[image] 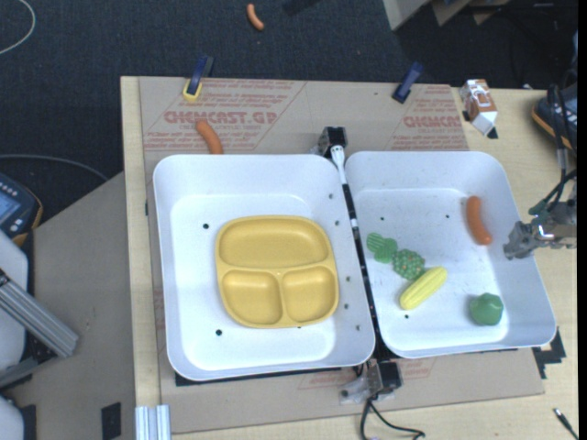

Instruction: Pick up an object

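Camera view from above takes in two white bins side by side on the tabletop. Left bin holds a yellow tray with three compartments, one wide at the top and two smaller below; I see nothing lying in them. Right bin holds the loose items. A sausage lies near its right wall, roughly upright in the picture. Toward the middle, broccoli in two green clumps sits just beside a corn cob, which lies tilted, its upper end close to the lower clump. A green pepper sits in the lower right corner, apart from the corn.

My claw is at the right bin's right edge, near the rim, to the right of the sausage and above the pepper. It is small and dark at this angle, and I cannot tell whether it is apart or together; nothing shows between its tips.

Outside the bins, a second sausage lies on the tabletop above the left bin, and another small orange piece lies on the dark floor beyond.
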Motion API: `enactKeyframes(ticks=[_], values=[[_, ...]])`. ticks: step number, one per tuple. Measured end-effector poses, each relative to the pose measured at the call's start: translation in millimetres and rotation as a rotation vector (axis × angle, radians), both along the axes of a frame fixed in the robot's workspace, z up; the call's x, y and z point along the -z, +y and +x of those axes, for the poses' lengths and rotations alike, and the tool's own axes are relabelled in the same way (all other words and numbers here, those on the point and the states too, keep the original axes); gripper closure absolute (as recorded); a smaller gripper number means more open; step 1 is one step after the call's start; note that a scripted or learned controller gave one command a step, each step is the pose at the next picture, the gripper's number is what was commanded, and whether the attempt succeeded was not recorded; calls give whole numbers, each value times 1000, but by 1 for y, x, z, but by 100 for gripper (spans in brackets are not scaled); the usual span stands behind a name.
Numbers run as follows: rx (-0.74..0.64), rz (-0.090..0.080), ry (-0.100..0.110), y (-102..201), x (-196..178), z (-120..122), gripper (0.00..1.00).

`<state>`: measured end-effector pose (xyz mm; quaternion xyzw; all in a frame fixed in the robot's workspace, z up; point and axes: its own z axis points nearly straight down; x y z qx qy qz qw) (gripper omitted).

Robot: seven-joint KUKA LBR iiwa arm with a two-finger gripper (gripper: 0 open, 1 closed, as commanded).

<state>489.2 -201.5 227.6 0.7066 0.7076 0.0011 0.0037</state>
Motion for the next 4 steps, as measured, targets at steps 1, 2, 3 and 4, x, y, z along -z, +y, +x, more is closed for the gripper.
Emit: enactKeyframes(ticks=[1, 2, 3, 4], values=[[-3, 7, 9, 51, 11, 2, 100], [-4, 6, 9, 106, -1, -1, 100], [-5, 4, 4, 156, -4, 11, 100], [-5, 5, 4, 207, -10, 8, 100]])
